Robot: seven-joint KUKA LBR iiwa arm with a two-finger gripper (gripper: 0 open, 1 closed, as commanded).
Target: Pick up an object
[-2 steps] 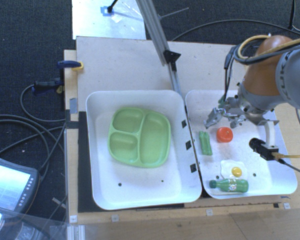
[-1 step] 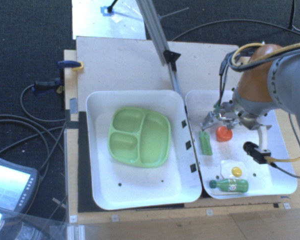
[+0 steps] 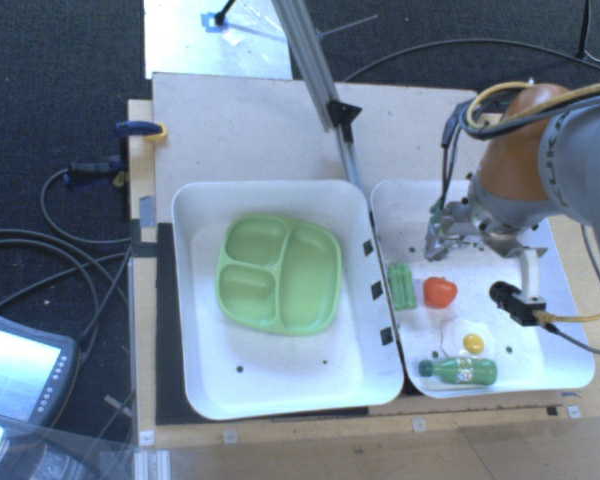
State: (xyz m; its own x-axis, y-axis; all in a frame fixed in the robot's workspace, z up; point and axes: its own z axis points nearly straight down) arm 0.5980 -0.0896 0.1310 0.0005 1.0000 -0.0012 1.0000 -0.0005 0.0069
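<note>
The right bin (image 3: 570, 368) holds a red tomato-like piece (image 3: 440, 291), a green ridged block (image 3: 402, 287), a toy fried egg (image 3: 470, 343) and a small green bottle (image 3: 461, 370) lying on its side. My gripper (image 3: 437, 247) hangs low over the bin's upper left part, just above the red piece and apart from it. Nothing shows in its grasp. The grey arm with its orange band (image 3: 520, 153) reaches in from the right.
A light green divided plate (image 3: 280, 273) lies in the left bin (image 3: 200, 368). A slanted metal pole (image 3: 315, 63) crosses the bench (image 3: 250, 128) behind the bins. A black cable plug (image 3: 515, 303) hangs by the arm over the right bin.
</note>
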